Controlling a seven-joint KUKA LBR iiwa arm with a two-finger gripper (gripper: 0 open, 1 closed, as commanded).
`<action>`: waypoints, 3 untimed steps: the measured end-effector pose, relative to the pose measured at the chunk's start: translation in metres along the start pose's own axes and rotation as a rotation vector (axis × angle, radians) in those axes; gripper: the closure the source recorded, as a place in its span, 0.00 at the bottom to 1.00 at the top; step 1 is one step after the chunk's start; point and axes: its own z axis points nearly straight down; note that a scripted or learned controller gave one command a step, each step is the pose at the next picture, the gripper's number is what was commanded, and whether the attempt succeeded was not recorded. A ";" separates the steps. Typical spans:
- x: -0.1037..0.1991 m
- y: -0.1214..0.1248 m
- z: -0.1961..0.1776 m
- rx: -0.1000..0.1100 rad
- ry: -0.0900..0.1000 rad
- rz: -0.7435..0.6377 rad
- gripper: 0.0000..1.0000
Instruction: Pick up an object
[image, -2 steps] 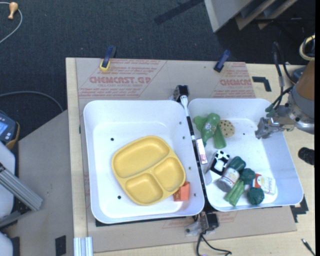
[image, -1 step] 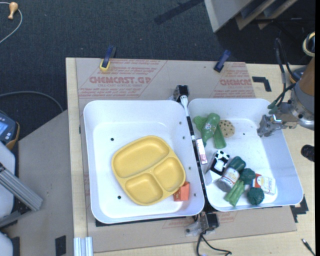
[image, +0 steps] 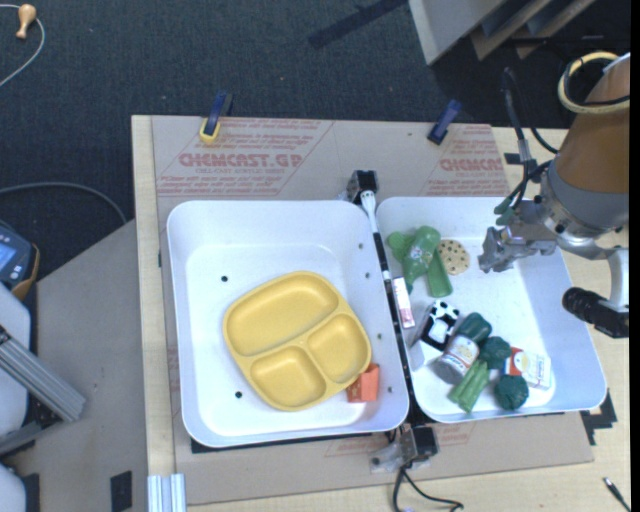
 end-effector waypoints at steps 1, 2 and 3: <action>0.058 -0.013 0.008 0.004 0.001 0.000 1.00; 0.101 -0.009 0.011 0.003 0.000 0.002 1.00; 0.127 -0.006 0.003 -0.002 -0.001 0.002 1.00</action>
